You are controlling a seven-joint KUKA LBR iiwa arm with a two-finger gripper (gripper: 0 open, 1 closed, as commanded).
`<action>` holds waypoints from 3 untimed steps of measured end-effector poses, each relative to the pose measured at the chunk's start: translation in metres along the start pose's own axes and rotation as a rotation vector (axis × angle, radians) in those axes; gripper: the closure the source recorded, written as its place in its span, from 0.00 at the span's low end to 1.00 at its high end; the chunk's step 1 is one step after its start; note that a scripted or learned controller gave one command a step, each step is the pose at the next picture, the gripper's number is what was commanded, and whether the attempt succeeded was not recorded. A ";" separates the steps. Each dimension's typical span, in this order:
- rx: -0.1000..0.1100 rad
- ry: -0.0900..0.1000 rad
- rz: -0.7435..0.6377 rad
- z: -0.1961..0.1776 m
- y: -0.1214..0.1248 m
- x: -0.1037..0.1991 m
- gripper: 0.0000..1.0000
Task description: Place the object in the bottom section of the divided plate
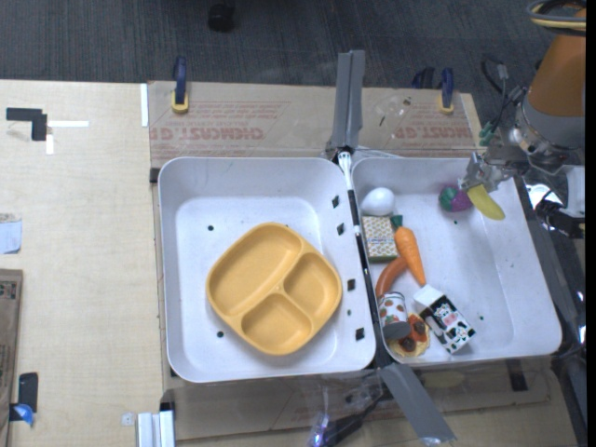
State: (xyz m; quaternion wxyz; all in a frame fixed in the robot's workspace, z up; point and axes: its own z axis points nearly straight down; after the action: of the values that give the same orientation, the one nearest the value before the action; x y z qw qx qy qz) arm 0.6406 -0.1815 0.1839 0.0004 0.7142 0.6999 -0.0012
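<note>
A yellow divided plate (pixel 273 288) lies in the left bin (pixel 186 250), with one large section at its upper left and two smaller ones at its right and bottom. My gripper (pixel 478 177) hangs over the far right part of the right bin (pixel 521 277). It is just above a yellow banana-shaped piece (pixel 487 203) and beside a purple toy (pixel 454 198). I cannot tell whether it touches either of them. Nothing lies on the plate.
The right bin's left side holds a white egg (pixel 378 199), a cracker box (pixel 377 237), a carrot (pixel 410 253), a red-orange sausage (pixel 389 277), a can (pixel 393 311) and a small milk carton (pixel 444 319). A grey divider (pixel 350 110) runs between the bins.
</note>
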 end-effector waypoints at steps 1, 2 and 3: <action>0.001 0.002 -0.015 0.027 0.008 0.081 1.00; 0.001 0.002 -0.230 -0.008 -0.064 0.163 1.00; 0.002 0.002 -0.423 -0.007 -0.093 0.213 1.00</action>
State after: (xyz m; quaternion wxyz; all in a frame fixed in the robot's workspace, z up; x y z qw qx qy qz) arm 0.5521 0.0331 0.1909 -0.0011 0.5515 0.8342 -0.0013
